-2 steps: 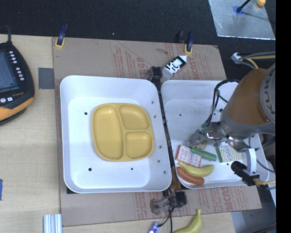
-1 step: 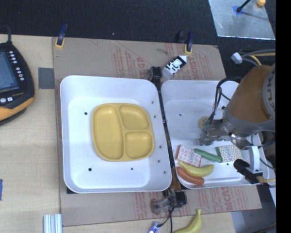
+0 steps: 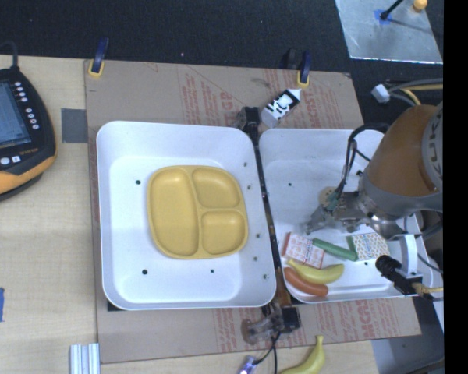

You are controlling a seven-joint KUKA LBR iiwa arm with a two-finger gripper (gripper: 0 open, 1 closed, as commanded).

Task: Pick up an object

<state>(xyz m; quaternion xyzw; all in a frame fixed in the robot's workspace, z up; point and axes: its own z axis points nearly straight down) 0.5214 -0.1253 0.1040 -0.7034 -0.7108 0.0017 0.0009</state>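
From your vantage above the bench, the grey arm [image 3: 405, 162] with its orange band reaches in from three o'clock over the right bin [image 3: 296, 150], its gripper [image 3: 327, 213] low above the bin floor, just above the cluster of small items and at about one o'clock from them; you cannot tell from this angle whether the hand is spread or clenched, and nothing can be seen held in it. The likely targets lie bunched toward the bin's five o'clock corner: a yellow toy banana [image 3: 318, 271] touching a red-orange sausage [image 3: 306, 284] just below it, a green stick [image 3: 333, 248] above them, a small patterned packet [image 3: 299, 248] at the banana's eleven o'clock, and a second patterned packet [image 3: 368, 245] at the stick's three o'clock. Judging by their look, these are light, rigid plastic play foods with smooth, somewhat slippery skins; you would do best to close across the banana's narrow middle, where the curve is thickest, while the flat packets offer little to pinch and the crowding risks nudging neighbours. The left bin [image 3: 117, 209] holds a yellow divided plate [image 3: 196, 211] at its centre. A teach pendant [image 3: 12, 135] rests at nine o'clock on the bench, and another banana [image 3: 312, 357] lies outside the bins at six o'clock
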